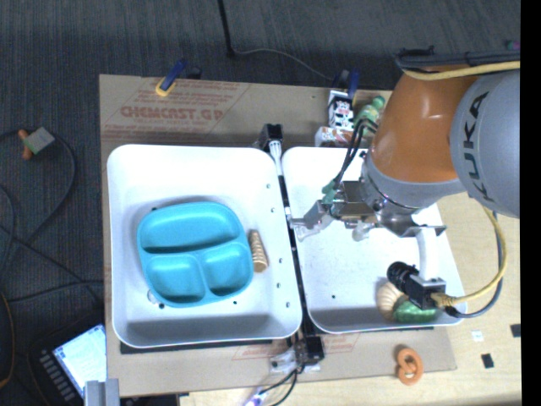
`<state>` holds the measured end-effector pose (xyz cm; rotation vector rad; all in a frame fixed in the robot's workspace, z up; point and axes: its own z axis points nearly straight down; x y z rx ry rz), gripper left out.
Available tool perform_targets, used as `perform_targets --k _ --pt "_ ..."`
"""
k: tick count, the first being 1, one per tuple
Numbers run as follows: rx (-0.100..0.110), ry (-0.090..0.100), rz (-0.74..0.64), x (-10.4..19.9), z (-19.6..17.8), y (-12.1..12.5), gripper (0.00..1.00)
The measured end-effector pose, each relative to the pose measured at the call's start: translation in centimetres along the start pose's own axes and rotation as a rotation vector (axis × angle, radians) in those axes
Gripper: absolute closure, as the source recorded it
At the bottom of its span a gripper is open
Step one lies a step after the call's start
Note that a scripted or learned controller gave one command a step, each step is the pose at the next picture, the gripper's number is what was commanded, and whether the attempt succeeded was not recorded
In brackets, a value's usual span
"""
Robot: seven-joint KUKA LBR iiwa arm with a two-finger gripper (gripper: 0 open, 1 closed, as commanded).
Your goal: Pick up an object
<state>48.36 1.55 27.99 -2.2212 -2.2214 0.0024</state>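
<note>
Approach step: gripper (308, 221), state indeterminate, hangs over right bin (338, 311), clear of green object (414, 313); you descend next.

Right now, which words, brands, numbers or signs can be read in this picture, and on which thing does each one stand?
"CHEMCAST GP", in red, as best it reads, on the brown board behind the left bin.
"KUKA", in dark letters, partly cut off, on the grey arm.
The small printed card behind the right bin bears marks too small to read.
</note>
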Motion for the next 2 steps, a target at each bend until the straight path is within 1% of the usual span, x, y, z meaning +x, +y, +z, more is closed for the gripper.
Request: perform_targets --k 1,2 --pt "0.002 0.000 0.002 -8.5 9.6 -0.1 0.00" --pt "-0.002 -0.001 0.001 -12.9 -0.9 0.0 0.00"
